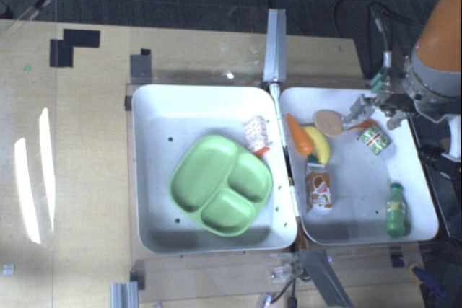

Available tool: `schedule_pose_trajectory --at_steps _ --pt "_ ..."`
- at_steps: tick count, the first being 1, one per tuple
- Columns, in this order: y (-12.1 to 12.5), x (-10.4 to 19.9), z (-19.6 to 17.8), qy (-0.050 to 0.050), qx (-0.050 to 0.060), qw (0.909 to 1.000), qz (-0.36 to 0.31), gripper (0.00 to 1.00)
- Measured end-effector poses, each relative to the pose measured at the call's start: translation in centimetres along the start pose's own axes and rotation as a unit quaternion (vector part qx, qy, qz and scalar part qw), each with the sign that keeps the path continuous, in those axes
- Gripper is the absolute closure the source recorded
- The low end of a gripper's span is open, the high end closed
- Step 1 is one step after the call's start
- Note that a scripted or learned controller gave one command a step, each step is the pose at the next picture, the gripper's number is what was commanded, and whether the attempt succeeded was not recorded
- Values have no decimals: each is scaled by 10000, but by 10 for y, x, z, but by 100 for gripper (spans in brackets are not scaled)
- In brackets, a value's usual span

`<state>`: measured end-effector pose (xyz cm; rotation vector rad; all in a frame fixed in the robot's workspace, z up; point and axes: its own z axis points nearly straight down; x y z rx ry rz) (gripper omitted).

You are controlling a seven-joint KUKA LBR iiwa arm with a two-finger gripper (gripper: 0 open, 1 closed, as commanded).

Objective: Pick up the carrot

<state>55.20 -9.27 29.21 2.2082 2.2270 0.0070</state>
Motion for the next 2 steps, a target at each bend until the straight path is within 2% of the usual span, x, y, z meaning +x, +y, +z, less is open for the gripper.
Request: schedule_pose_trajectory --at_steps 1,2 --pt "16 96 77 7 20 9971 -755 0" --pt "-33 14 107 2 14 9997 -245 0"
